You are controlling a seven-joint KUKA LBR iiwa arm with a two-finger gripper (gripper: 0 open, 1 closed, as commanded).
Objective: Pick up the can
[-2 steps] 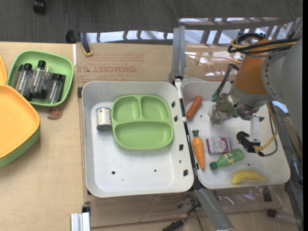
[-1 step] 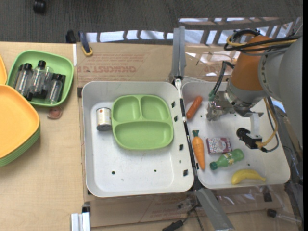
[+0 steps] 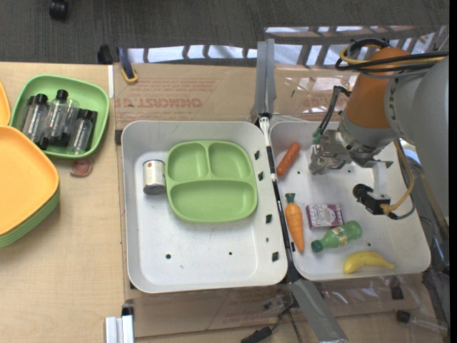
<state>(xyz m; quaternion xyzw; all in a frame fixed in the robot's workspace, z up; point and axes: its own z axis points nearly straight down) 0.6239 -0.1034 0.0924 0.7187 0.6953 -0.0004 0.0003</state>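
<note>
Fingers (image 3: 316,164) of gripper (image 3: 327,161) look apart, nothing btwn, over R bin (image 3: 400,245). Can (image 3: 153,176) in L bin (image 3: 207,256), lying down, just beside green plate (image 3: 212,181). Prob. light, hard, smooth, rolls easy; best grabbed across round middle. Counted: 1 can, 2 carrots (image 3: 295,224), 1 banana (image 3: 368,263), 1 bottle (image 3: 337,236), 1 pink box (image 3: 324,215).
</note>
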